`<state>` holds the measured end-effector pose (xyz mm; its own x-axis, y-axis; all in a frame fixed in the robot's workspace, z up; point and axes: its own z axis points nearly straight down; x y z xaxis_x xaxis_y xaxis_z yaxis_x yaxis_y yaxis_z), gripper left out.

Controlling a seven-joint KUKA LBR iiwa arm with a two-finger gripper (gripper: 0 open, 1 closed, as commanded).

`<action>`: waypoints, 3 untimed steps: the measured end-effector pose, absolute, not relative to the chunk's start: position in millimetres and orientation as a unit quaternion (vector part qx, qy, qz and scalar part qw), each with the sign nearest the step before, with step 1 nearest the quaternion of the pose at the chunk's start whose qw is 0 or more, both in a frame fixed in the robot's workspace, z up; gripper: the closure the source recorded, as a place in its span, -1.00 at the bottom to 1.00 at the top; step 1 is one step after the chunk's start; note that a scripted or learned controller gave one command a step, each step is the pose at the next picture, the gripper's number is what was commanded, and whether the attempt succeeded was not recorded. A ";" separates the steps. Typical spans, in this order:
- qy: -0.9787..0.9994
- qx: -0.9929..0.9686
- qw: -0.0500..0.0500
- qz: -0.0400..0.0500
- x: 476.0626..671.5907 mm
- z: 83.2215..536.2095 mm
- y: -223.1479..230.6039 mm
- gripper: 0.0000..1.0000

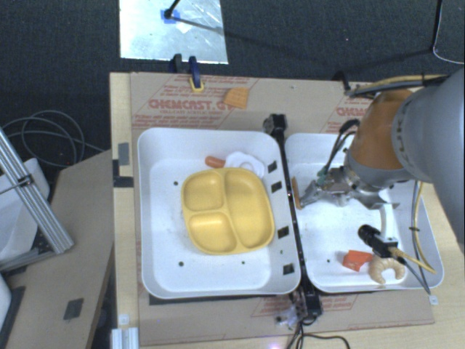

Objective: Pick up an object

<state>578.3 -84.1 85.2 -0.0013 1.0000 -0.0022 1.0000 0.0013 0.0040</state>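
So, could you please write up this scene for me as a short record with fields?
left bin: shallow, white, holds a yellow three-compartment plastic plate
behind plate: small orange sausage-shaped piece and a white object, by the far wall
right bin: shallow, white, holds an orange block beside a beige croissant-shaped piece
gripper: over the right bin, near its left wall, apart from both pieces

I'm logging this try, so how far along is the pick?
Done: nothing looks lifted yet. The yellow plate lies in the left bin, and the orange block and beige croissant toy lie in the right bin. In hand: the pincer sits low by the right bin's left wall, with no object seen in it. Left: closing on an object and lifting it.
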 end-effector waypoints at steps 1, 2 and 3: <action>0.708 0.707 0.002 0.001 578.2 85.2 -84.1 -1.00; 0.709 0.705 0.003 0.001 647.8 85.8 -105.4 -1.00; 0.707 0.707 0.004 0.000 669.0 107.7 -194.3 -1.00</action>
